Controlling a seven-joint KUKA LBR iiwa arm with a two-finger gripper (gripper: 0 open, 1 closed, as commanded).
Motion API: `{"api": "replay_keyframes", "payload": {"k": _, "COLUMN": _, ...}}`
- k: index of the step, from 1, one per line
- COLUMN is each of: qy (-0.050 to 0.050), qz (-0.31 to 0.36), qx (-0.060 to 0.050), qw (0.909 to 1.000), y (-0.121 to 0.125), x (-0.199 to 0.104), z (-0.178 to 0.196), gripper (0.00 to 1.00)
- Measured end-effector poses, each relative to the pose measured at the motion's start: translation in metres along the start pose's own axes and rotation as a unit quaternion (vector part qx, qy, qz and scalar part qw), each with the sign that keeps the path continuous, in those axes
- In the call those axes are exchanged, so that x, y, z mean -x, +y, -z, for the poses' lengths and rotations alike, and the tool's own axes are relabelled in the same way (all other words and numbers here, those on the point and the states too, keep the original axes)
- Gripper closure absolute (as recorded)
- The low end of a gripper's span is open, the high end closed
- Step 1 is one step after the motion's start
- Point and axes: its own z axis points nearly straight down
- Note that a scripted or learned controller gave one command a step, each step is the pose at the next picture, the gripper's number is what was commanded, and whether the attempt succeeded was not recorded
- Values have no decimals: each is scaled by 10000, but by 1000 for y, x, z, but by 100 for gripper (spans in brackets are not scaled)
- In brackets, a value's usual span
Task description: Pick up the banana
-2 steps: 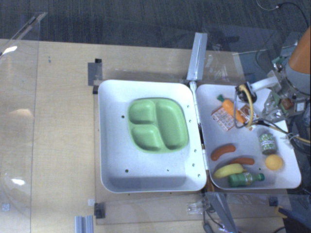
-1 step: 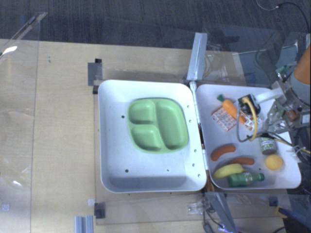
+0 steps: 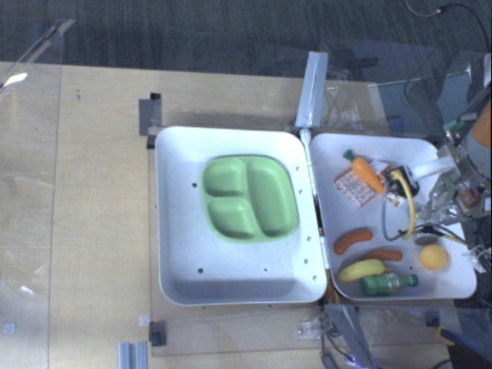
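You cannot tell the pincer's state; take the light, smooth, curved banana across its thick middle, beside the green bottle.

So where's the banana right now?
The banana lies in the right bin, near its front edge, just above the green bottle and below two sausages.

My surface: pale wooden bench top | on it: left shallow white plastic bin | right shallow white plastic bin, touching side by side
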Motion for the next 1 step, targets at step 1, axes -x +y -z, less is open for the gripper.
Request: {"api": "replay_keyframes", "payload": {"k": 1, "qy": 5, "qz": 11, "qx": -2, "qw": 10000, "y": -73, "x": -16, "z": 10, "gripper": 100}}
